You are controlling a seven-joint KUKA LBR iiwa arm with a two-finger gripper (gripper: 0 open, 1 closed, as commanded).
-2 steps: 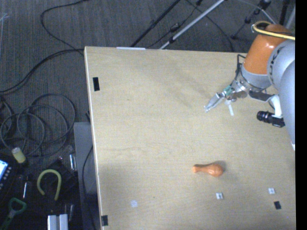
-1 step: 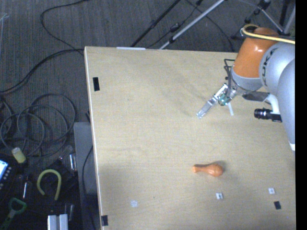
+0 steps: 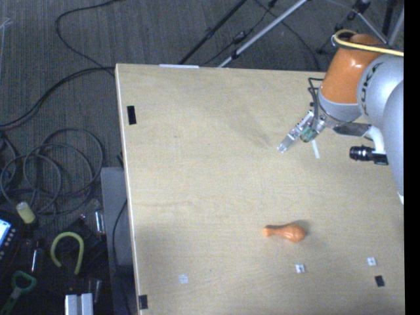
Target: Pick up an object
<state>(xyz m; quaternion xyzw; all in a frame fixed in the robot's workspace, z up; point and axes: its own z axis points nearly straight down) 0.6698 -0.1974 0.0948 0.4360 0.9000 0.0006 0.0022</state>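
Nearest to the camera, along the bottom edge of the pale wooden board (image 3: 197,195), there are some small markers: a white square (image 3: 300,268), another white square (image 3: 371,262), a black square (image 3: 379,281) at the lower right, and a faint light mark (image 3: 183,279) at the lower left.

A little further up lies the orange object (image 3: 286,232). It has a round body on its right side and a thin neck that points to the left. It lies flat on the board, alone, in the lower right part of the surface.

Further up, well apart from the orange object, the gripper (image 3: 286,146) hangs above the board, tilted down and to the left. Nothing is between its fingers. The tip is small and blurred, so I cannot tell if the fingers are apart or together.

Behind the gripper, the arm (image 3: 384,104) comes in from the right, grey with the orange band (image 3: 348,71) above the wrist.

On the far left part of the board there is a black marker (image 3: 131,114). Beyond the board, on the dark carpet, cables (image 3: 52,169) and tripod legs (image 3: 275,18) lie.
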